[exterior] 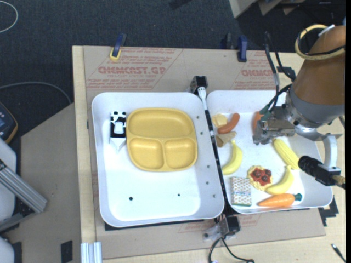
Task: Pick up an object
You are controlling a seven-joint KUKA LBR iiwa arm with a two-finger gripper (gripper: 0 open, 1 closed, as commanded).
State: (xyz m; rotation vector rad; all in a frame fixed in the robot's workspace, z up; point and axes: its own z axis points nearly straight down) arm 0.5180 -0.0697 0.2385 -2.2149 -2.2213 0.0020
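Left bin holds a yellow tray; right bin holds toy food; claw grip unclear

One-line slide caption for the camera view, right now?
Gripper low over the right bin of toy food; yellow divided plate in the left bin.

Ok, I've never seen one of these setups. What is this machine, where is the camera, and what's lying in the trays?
One camera looks down at a slant on a bench with two white bins. The grey and orange robot arm reaches in from the right; its pincer hangs over the right bin. That bin holds toy food: bananas, a carrot, a sausage, a small pizza and a wrapped packet. The left bin holds a yellow divided plate. I can't tell whether the pincer grips anything.
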